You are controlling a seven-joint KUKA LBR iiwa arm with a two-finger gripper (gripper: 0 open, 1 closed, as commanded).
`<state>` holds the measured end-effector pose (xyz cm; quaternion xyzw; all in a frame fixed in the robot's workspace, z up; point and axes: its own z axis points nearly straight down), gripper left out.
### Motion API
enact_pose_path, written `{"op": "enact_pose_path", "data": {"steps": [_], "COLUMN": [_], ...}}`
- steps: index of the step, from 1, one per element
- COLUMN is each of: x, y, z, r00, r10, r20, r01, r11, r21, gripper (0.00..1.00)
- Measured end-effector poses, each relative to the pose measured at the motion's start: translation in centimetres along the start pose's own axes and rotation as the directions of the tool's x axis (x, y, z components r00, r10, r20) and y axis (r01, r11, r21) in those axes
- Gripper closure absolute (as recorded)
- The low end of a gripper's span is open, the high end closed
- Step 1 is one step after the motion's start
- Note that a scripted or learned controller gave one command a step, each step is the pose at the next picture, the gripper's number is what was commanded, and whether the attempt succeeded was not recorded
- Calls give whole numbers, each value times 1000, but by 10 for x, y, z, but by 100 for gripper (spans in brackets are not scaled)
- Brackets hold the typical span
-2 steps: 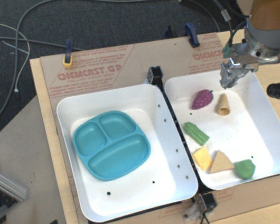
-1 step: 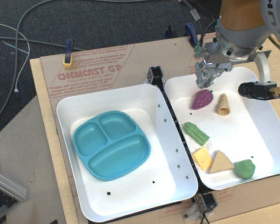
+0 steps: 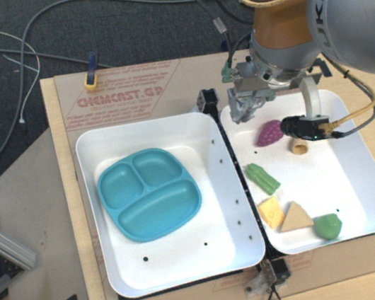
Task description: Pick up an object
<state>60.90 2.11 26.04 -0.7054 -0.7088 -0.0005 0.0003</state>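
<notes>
Dark carpet strewn with cables surrounds a cardboard-topped bench [image 3: 127, 95] bearing two shallow white bins side by side. Over the far end of the right bin [image 3: 364, 172] hangs the pincer [image 3: 243, 108], carried by the grey arm [image 3: 348, 2] with its orange band. Whether the pincer stands apart or together cannot be told from this angle, and nothing shows between its tips.

Just beside the pincer, slightly nearer the camera and toward the arm's side, lies a purple grape bunch [image 3: 268, 133], its long axis slanting, the narrower end pointing toward the bin divider. Beyond it, further from the pincer, rests a small tan ring [image 3: 299, 147] under a black fitting. Nearer the camera from the pincer lies a green pickle [image 3: 262, 178], its long axis running diagonally from the divider toward the bin's near corner. Further along sit a yellow cheese block [image 3: 271, 211], touching a tan wedge [image 3: 296, 217], then a green lump [image 3: 328, 226].

Away from the pincer, in the left bin [image 3: 115, 266], sits a teal divided plate [image 3: 150, 192].
</notes>
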Motion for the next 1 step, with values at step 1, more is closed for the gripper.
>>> {"op": "enact_pose_path", "data": {"steps": [1], "x": [55], "y": [12], "z": [-1], "r00": [1000], "r10": [-1], "r20": [0], "r01": [1], "r11": [1000], "r21": [-2], "gripper": [100]}}
